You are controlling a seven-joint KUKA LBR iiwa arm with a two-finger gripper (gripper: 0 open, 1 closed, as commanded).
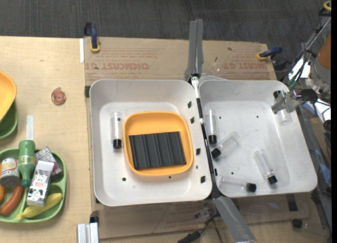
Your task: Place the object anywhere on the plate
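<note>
An orange plate [157, 120] lies in the left bin [102, 131], with a dark ridged rectangular slab [158, 150] resting on it. A clear vial with a black cap [116, 129] lies just left of the plate. In the right bin [247, 97], several more clear black-capped vials lie about: one along the left wall [210, 127], one near the middle [225, 145], one lower right [265, 166] and one at the front [238, 186]. My gripper [283, 102] hangs over the right bin's far right side, with a pale translucent piece [285, 115] just below it.
The bins stand on cardboard held by clamps [92, 38] at the back. On the wooden bench to the left sit a green tray of toy food [31, 184], stacked bowls [5, 105] and a small pink item [59, 96].
</note>
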